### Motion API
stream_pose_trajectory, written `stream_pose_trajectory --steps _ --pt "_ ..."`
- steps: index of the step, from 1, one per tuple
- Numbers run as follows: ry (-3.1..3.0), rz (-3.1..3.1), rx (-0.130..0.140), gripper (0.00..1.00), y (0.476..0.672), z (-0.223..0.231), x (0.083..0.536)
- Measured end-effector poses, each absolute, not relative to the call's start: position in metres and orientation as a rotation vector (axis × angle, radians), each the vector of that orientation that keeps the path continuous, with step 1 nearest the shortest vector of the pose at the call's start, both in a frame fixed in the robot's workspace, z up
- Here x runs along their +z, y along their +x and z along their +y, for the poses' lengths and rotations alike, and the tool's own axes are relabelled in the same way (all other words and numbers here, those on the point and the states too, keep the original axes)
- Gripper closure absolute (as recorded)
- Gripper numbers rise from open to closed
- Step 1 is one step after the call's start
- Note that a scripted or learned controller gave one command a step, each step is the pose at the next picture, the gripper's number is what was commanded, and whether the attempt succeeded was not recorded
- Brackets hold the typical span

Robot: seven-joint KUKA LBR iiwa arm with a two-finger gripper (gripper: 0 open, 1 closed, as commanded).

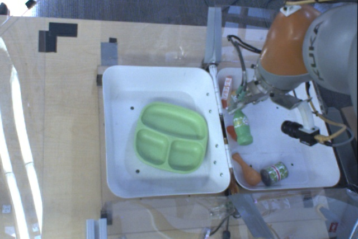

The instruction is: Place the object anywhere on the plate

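A green plate (170, 136) with three compartments lies in the left white bin (120, 120). My gripper (242, 99) hangs low over the left side of the right bin (313, 170), close to the wall between the two bins. Right under its tip lies a green bottle (243, 129), its top end reaching up to the gripper. The wrist hides where the two meet, so I cannot tell whether they touch. Nothing lies on the plate.
A small red and white packet (226, 88) leans on the dividing wall above the gripper, and a red piece (230, 132) sits left of the bottle. A brown drumstick-shaped item (246, 169) and a small can (275, 173) lie near the right bin's front. Cables and a black fitting (299, 131) hang from the wrist.
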State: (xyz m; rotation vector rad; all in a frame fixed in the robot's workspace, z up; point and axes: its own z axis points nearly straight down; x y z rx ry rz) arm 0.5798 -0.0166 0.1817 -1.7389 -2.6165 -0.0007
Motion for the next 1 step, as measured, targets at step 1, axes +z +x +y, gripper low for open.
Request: stream_pose_trajectory --steps 1 --pt "-1.752 -2.607 -0.001 1.00 0.5406 0.0470 0.1822"
